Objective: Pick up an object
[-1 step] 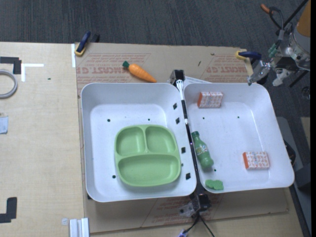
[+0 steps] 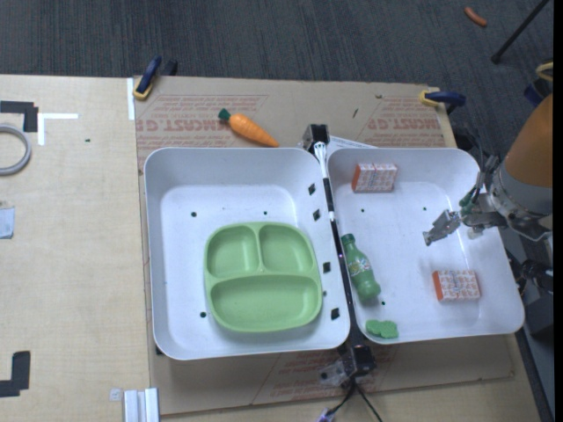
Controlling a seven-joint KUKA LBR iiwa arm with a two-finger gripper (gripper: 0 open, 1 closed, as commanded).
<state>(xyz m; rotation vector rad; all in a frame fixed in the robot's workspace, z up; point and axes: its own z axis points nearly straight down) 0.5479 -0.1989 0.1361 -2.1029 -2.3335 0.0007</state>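
My gripper (image 2: 438, 231) hangs over the right bin (image 2: 413, 319), toward its right side, with nothing visibly held. A red-and-white carton (image 2: 456, 285) lies just below it, near the bin's right wall. A second, similar carton (image 2: 374, 178) sits at the bin's far edge. A green bottle (image 2: 359, 269) lies along the bin's left wall. Close to it, at the front edge, rests a small flat green piece (image 2: 382, 329).
The left bin (image 2: 176, 200) holds a green divided plate (image 2: 262, 276). A toy carrot (image 2: 249, 128) lies on the cardboard behind the bins. The arm, with its orange band (image 2: 537, 152), reaches in over the right bin's right wall.
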